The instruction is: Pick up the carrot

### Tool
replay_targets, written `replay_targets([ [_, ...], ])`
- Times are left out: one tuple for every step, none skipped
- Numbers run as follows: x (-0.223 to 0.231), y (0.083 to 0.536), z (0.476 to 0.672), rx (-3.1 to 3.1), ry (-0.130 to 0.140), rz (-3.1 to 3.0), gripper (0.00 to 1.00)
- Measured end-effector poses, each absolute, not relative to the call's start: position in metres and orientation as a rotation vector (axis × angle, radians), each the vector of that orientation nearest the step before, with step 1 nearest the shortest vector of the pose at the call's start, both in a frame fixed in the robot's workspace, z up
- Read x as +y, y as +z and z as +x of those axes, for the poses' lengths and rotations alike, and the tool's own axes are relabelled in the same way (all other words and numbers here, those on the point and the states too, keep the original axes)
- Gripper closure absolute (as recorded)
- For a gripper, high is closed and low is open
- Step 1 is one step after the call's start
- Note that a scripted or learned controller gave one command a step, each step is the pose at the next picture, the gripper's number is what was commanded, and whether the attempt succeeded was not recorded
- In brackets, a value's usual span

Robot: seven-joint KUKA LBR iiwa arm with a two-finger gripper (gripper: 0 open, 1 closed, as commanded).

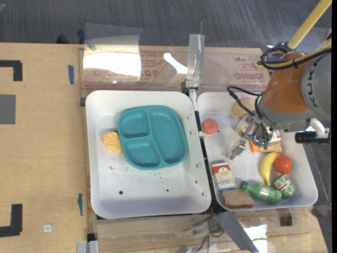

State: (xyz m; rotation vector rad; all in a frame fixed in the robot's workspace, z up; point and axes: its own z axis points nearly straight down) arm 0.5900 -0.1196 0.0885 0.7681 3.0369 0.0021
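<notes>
The carrot (254, 147) shows as a small orange sliver in the right bin (310, 194), mostly hidden under the wrist of the arm. My gripper (239, 139) hangs low over the bin just left of that sliver. Its two metal fingers (235, 152) stand apart, open, with only white bin floor between them. The carrot lies beside the lower finger, toward the wrist, not between the two.
The right bin also holds a banana (267, 166), a red tomato (284, 164), a green bottle (261, 192), a small carton (223, 175), a bread slice (237, 198) and an orange-red ball (209, 126). The left bin holds a teal divided plate (152, 136) and a yellow shell-shaped piece (112, 140).
</notes>
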Motion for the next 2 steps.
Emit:
replay_targets([
  [-0.118,0.101,0.592,3.033,0.003,0.761,1.00],
  [-0.084,0.188,0.587,2.840,0.006,1.319,1.00],
])
